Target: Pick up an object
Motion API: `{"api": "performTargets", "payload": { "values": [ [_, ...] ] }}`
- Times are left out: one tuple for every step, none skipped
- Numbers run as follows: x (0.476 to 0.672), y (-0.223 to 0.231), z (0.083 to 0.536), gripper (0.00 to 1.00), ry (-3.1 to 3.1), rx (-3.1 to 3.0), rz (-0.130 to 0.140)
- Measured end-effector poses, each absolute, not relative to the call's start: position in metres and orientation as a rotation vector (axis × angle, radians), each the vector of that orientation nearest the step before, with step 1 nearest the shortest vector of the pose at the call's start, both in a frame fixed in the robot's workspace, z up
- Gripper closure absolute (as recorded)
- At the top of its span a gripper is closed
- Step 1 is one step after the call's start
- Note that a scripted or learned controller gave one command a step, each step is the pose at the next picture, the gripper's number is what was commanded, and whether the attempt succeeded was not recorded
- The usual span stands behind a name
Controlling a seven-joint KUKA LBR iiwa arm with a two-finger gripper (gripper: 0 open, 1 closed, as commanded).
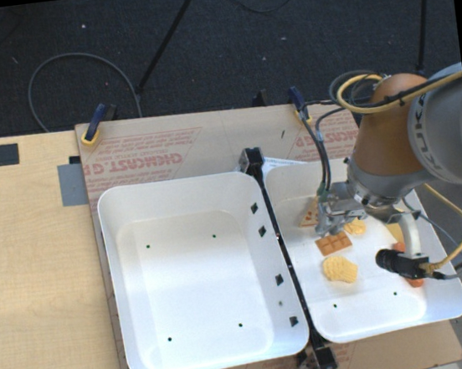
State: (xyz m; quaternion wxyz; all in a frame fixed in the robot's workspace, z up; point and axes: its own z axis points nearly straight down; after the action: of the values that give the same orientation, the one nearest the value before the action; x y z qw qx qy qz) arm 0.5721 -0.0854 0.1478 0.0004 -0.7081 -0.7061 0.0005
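My gripper [330,222] hangs low in the right bin [384,320], near the bin's far left part. Just below its tip lies a brown waffle-like piece [333,244]. A tan flat piece [308,214] sits to its left and a small yellow piece [356,227] to its right. A larger yellow lump [341,269] rests nearer the front. An orange-red thing [415,281] shows by the bin's right side, partly hidden by the arm. Nothing can be seen between the fingers.
The left bin [136,234] stands beside the right one, with a black divider strip [272,241] between them. Both rest on a cardboard sheet [167,150] held by clamps at the back. The arm's grey and orange body [401,132] covers the right bin's far right corner.
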Motion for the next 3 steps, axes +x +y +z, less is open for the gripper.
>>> {"api": "performTargets", "payload": {
  "values": [
    [0.52,-0.119,0.088,1.0,-2.278,-2.157,0.005],
    [0.522,-0.118,0.09,0.0,-2.284,-2.156,0.001],
    [0.565,-0.11,0.087,0.0,-2.223,-2.221,0.0]
  ]
}}
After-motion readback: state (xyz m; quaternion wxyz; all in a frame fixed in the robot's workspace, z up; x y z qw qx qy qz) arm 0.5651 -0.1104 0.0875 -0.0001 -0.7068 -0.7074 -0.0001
